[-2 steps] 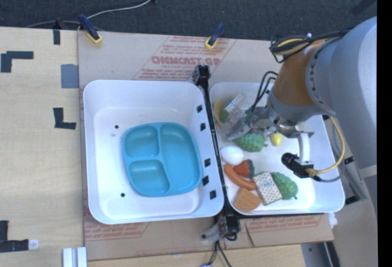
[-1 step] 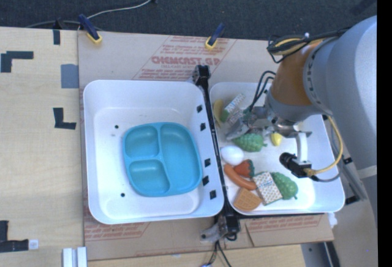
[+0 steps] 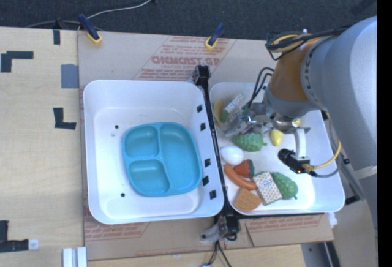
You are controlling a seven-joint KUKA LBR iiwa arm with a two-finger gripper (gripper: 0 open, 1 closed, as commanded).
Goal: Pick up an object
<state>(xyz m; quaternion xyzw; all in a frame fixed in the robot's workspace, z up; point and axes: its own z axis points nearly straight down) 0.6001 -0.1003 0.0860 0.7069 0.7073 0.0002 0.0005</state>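
The jaws' spread cannot be told; they hang just above the green toy vegetable (image 3: 250,141).

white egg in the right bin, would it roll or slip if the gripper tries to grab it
The egg looks smooth and rounded, so it would probably slip out of a loose pinch. It may roll if nudged, though the carrot just below and the bin wall beside it would likely stop it. It is probably a light toy.
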